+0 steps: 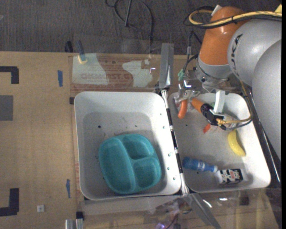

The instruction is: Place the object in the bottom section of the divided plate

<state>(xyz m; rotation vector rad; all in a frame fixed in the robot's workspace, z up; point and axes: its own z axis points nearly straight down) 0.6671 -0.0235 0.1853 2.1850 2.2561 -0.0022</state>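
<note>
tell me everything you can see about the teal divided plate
The divided plate is teal, looks like matte plastic, with rounded corners and raised ridges splitting it into three sections: one large along its left side and two smaller on the right. It lies flat, right side up and turned slightly askew, on the floor of the left bin, toward the near right corner. Nothing lies in its sections, and nothing but the bin floor touches it.

Robotics lab: taped bench (35,134), cables (134,13)
</note>
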